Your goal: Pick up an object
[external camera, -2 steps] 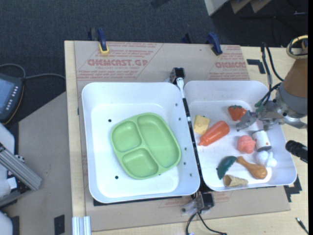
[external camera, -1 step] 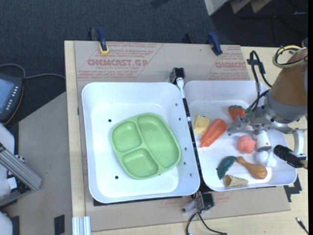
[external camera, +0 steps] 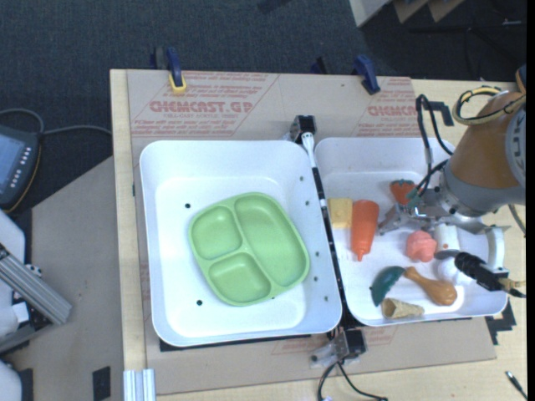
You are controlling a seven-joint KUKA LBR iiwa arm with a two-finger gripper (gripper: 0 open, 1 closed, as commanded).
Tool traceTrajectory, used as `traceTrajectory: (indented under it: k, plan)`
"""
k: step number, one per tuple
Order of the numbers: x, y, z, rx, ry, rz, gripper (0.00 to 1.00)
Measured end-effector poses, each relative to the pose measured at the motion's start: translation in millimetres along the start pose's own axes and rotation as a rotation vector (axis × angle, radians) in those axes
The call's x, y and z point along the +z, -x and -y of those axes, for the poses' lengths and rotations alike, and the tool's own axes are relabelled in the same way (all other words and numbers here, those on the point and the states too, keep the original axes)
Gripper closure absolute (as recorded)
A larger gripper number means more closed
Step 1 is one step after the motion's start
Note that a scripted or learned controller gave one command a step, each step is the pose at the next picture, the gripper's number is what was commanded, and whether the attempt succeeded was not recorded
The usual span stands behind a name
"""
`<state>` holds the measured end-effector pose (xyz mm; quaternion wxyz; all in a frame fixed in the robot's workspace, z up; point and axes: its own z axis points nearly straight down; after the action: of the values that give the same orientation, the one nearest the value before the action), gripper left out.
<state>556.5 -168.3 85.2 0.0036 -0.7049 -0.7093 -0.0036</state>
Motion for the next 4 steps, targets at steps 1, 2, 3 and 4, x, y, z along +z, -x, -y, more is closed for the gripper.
traceTrajectory:
  k: [1,2,3,4]
  plan:
    - [-10,3,1,0.002,0.0,0.006,1.0]
    - [-56,0,-7,0.005,0.006,0.013,1.0]
    - [-113,4,-17,0.005,0.007,0.013,1.0]
    - [-142,4,-18,0.005,0.006,0.013,1.0]
